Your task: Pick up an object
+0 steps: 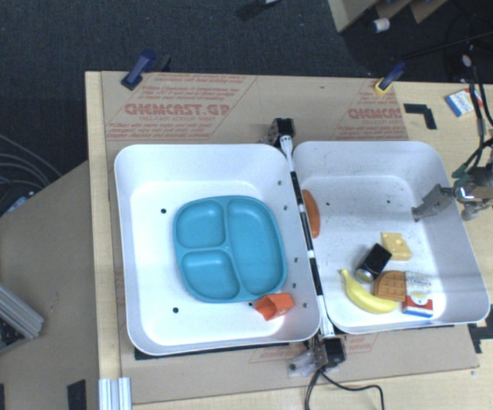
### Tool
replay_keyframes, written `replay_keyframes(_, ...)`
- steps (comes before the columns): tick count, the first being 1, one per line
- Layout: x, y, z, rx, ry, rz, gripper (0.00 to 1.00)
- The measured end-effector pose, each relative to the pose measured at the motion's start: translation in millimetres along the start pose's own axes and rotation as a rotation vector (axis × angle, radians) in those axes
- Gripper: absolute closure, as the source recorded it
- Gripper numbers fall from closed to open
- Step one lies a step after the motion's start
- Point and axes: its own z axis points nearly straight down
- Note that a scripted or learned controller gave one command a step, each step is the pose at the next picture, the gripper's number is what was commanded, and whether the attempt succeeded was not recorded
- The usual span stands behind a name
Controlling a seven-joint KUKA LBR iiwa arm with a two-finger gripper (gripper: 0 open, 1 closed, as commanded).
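The right bin [349, 165] holds the loose objects, clustered toward its 5 o'clock corner: a yellow banana [366, 296], a brown cracker [390, 285], a black cylinder [372, 260], a pale yellow block [396, 245] and a small red-and-white packet [417, 304]. At 3 o'clock of them the gripper [438, 200] hangs over the bin's right rim; whether it is open or closed cannot be told. The left bin [139, 229] bears a blue divided plate [229, 248], with an orange block [273, 306] at its 5 o'clock.

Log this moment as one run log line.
gripper: over right white bin, holding nothing | yellow banana: lying in right bin | blue divided plate: left white bin
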Motion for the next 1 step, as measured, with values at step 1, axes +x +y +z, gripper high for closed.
replay_keyframes(1,-8.0,-47.7,105.5,0.000,0.005,-0.004,0.00)
